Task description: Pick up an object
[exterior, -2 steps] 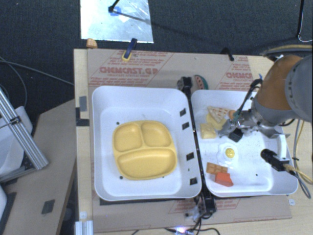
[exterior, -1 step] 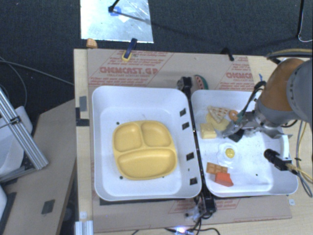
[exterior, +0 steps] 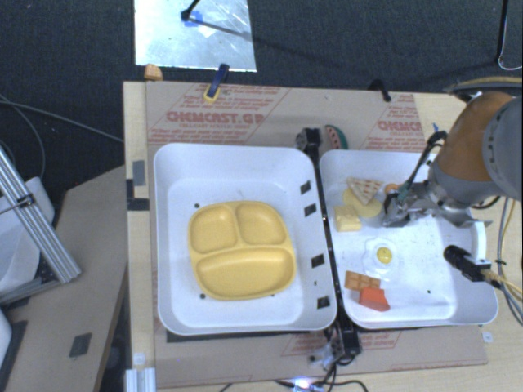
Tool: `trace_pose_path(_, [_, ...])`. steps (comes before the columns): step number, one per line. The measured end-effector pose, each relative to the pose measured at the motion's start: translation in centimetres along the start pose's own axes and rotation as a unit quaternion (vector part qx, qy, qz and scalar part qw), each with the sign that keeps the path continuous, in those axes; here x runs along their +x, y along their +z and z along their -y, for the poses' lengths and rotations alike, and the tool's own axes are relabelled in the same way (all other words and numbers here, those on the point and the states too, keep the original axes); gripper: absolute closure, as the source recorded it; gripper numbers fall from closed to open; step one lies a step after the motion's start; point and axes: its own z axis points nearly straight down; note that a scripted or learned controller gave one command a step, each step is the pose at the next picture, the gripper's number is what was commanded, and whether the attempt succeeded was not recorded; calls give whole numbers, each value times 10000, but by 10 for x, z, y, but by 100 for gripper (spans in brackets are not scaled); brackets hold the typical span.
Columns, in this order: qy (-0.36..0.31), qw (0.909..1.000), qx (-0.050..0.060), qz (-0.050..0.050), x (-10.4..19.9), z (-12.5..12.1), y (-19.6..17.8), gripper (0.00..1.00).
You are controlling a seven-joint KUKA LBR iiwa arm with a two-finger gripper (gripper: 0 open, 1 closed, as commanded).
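Nearest the camera, in the right bin, one orange-red block and one brown cracker piece are noted, touching each other; just beyond lies one fried-egg toy. Farther back, one pale yellow cheese block and one waffle wedge are seen. The hand is lowered just beside the cheese block; whether it is apart or together cannot be told, and nothing is seen clamped. The step is judged to be the approach to a grasp; closing on a piece and lifting are called for next. One yellow divided plate occupies the left bin. Two bins are counted on the worktop.
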Motion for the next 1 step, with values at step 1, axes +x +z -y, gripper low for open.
trace_pose_path(1, [46, 10000, 29, -12, -23, 84, 10, 100])
